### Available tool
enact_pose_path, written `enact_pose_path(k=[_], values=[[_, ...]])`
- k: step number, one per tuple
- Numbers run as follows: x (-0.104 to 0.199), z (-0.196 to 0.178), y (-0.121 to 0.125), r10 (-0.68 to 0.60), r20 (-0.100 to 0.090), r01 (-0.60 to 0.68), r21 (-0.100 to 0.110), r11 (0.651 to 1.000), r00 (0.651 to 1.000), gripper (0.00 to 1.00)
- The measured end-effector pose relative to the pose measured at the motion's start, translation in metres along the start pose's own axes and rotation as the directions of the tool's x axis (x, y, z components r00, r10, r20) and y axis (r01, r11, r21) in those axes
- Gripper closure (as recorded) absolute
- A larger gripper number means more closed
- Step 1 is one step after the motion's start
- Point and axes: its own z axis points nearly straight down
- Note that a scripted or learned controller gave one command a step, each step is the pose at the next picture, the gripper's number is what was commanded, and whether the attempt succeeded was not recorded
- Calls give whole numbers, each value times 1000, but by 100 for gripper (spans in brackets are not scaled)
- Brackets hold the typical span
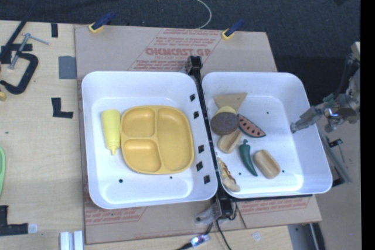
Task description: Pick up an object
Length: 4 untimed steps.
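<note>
We find the gripper (304, 120) at the right edge of the frame, poised over the right rim of the right bin (293, 86). The view there is poor; we cannot tell how it is set, and nothing appears to be in its hold. The candidate objects lie untouched at the bin's left side: a watermelon slice (251, 126), green pepper (246, 157), brown disc (223, 123) and bread roll (266, 163). In our judgement the pick has not begun: approach, grasp and lift all remain.

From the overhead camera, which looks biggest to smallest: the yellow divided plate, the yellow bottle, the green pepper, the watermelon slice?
1. Yellow divided plate
2. Yellow bottle
3. Green pepper and watermelon slice: they look too alike to rank.
</note>
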Motion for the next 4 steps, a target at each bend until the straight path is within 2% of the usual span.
enact_pose_path(k=[1,2,3,4], values=[[-3,134,-19,2,-5,-2,13,1000,1000,0],[60,175,-17,-3,0,3,1,1000,1000,0],[106,173,21,-4,2,4,-3,1000,1000,0],[100,172,97,-3,3,3,-5,1000,1000,0]])
